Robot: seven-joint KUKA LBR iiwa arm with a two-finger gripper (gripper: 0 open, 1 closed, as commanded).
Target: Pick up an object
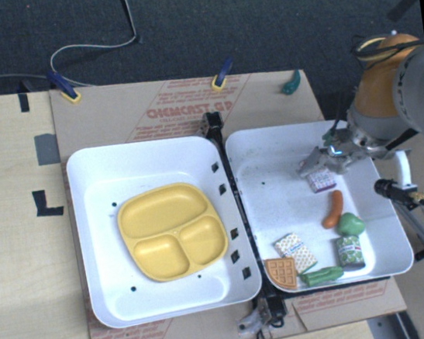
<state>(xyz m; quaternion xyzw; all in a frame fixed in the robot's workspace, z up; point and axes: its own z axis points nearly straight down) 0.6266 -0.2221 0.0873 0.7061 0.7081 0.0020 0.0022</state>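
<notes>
You are seeing the tool [333, 152] hovering over a small packet [322, 181] in the right bin [271, 145], grip state unclear, nothing lifted yet.

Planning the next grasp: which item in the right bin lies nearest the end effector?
The small pale packet, directly below the end effector. The orange sausage and green pieces lie farther toward the bin's front.

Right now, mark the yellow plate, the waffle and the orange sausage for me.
yellow plate [157, 205]: camera view, bare floor of its large upper compartment.
waffle [282, 272]: camera view, middle of its gridded face.
orange sausage [333, 209]: camera view, midway along its body.
</notes>
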